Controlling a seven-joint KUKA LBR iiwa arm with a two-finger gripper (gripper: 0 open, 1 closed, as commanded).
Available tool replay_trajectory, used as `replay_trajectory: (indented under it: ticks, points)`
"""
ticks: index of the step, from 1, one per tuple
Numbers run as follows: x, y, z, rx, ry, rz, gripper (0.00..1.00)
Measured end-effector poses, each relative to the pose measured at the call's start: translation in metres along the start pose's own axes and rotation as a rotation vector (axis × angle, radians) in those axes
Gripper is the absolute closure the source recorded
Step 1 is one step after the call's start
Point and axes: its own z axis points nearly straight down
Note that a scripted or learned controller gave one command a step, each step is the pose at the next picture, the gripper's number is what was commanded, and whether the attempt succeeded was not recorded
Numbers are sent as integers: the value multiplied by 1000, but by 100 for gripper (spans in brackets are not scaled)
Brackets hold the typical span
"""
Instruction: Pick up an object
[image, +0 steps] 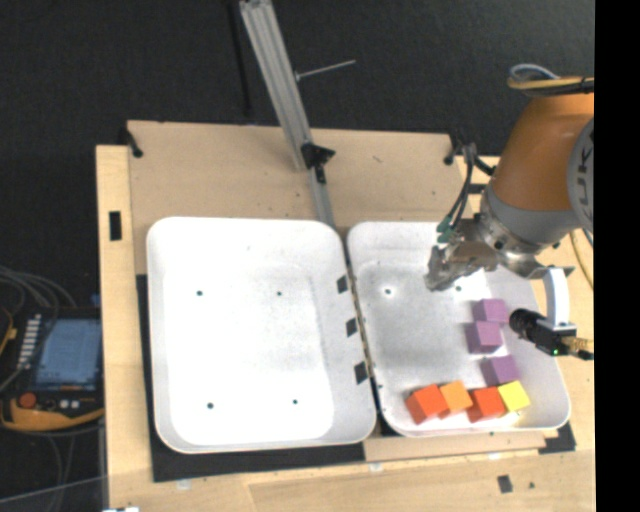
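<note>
from the overhead camera view we note the gripper (447, 272) hanging over the upper part of the right bin (400, 250), above bare white floor with nothing under it; whether it is released or clenched we cannot tell, the tip being a dark blur from this slant. no block sits in it that we can see. the candidates for picking lie well apart from it, crowded toward the bin's near right corner: two purple blocks (487, 324) stacked along the right side, a third purple block (498, 368) below them, then a row along the near wall of orange block (428, 402), lighter orange block (456, 396), red block (487, 403) and yellow block (514, 396), touching or nearly so. we judge that such packing against the wall leaves little room for a clean approach. the left bin (250, 330) shows only small dark specks. both bins rest on a pale wooden bench (200, 170); a metal pole (285, 90) slants up behind, dark floor around, and a blue-screened pendant (65, 360) lies at left.
</note>
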Motion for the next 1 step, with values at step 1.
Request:
replay_trajectory:
  ticks: [1]
  points:
    - [53,24,8,0,1,-1,100]
